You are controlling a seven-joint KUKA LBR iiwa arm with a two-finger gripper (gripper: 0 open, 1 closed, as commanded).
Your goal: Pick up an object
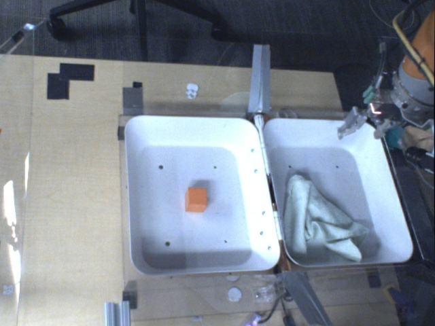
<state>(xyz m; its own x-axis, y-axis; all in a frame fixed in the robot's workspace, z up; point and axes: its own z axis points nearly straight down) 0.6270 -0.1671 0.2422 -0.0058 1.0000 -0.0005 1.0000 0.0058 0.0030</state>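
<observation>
I am looking down on a light wood bench [75, 182] with two shallow white bins on it, side by side. I will use the left bin [136, 182] as my marker. Near its middle sits a small orange cube [196, 200], flat on the white floor, touching no wall. A few tiny dark dots show on the floor around the cube.

Right beside the left bin, touching it along a grey strip, is the right bin [387, 182]. A pale green cloth [318, 219] lies crumpled in it, on the side nearer the left bin and toward the front edge.

A grey metal post [260, 80] stands behind the spot where the two bins meet. Behind the left bin, on the wood, I see a small white bit [192, 90] and a small grey bracket [133, 98]. Farther out to the left of that there is black tape in a stepped shape [68, 79].

The gripper [355, 122] hangs over the back right corner of the right bin, far from the left bin and its cube. It is small and partly blurred, so I cannot tell its state. Nothing shows clamped in it.

Past the bench the floor is dark carpet [306, 19], and black chair legs [136, 5] stand on it behind the left bin.
</observation>
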